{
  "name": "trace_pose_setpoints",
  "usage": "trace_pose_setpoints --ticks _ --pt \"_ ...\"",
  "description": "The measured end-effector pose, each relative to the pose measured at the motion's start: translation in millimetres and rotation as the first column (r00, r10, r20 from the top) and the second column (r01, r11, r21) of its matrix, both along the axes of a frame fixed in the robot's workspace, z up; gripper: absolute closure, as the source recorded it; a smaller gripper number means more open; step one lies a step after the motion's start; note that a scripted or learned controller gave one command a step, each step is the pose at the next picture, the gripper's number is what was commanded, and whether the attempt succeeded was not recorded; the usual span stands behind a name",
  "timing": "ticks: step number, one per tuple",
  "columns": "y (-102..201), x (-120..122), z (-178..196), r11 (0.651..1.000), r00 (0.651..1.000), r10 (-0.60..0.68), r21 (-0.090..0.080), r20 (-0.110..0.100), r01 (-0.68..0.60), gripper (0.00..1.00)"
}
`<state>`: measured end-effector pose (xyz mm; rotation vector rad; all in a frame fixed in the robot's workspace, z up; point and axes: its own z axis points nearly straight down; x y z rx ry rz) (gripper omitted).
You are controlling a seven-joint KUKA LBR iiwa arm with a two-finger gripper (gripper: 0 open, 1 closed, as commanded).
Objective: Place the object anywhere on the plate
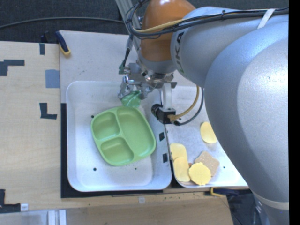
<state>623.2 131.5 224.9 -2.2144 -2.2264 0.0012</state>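
Observation:
A green divided plate (123,136) with three compartments lies in the left white bin (79,172), tilted a little in the view. My gripper (131,92) hangs over the bin's far side, just beyond the plate's far rim. A small pale green object (131,99) sits between its fingers, and the gripper is shut on it. The object hovers at the plate's far edge; whether it touches the plate cannot be told. The wrist and orange band hide the bin's back wall.
The right bin (190,125) holds several yellow food pieces (208,132) (178,152) (200,174) and a tan one (209,161). A black fitting with a yellow hose (163,113) hangs near the divider between the bins. The arm's bulk covers the right side.

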Motion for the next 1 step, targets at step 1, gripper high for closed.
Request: trace_pose_setpoints --ticks 1 --pt "-1.6 -0.1 -0.1 1.000 1.000 -0.002 -0.001 -0.001 0.002 0.00"
